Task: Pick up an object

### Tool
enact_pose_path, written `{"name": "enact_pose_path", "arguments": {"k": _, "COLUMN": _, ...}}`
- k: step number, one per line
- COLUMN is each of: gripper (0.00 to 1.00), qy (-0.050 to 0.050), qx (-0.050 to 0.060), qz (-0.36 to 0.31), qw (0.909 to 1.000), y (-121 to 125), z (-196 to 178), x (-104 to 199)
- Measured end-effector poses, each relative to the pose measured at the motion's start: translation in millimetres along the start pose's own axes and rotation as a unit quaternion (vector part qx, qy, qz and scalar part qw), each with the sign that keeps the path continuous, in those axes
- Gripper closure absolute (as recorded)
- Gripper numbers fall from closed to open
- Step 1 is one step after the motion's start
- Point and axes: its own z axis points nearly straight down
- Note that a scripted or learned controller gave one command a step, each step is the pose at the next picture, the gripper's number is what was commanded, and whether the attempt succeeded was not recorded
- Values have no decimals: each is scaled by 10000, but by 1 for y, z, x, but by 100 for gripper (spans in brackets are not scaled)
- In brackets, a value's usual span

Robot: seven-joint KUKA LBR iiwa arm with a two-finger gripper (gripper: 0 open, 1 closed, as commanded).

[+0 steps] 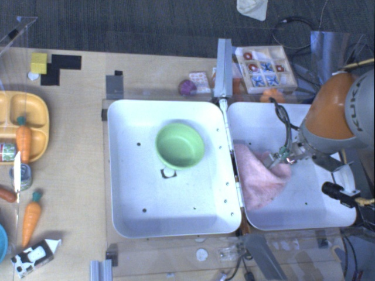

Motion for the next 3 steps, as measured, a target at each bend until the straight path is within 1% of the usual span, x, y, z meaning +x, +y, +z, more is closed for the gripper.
{"name": "enact_pose_path", "arguments": {"k": 1, "gripper": 0, "qy": -42, "qx": -56, "qz": -112, "qw": 9999, "y": -2, "z": 6, "x": 20}}
{"name": "enact_pose_path", "arguments": {"k": 2, "gripper": 0, "qy": -2, "qx": -1, "qz": 824, "qw": 9966, "y": 26, "z": 3, "x": 3}}
{"name": "enact_pose_path", "arguments": {"k": 3, "gripper": 100, "qy": -15, "qx": -40, "qz": 785, "qw": 9969, "y": 29, "z": -9, "x": 3}}
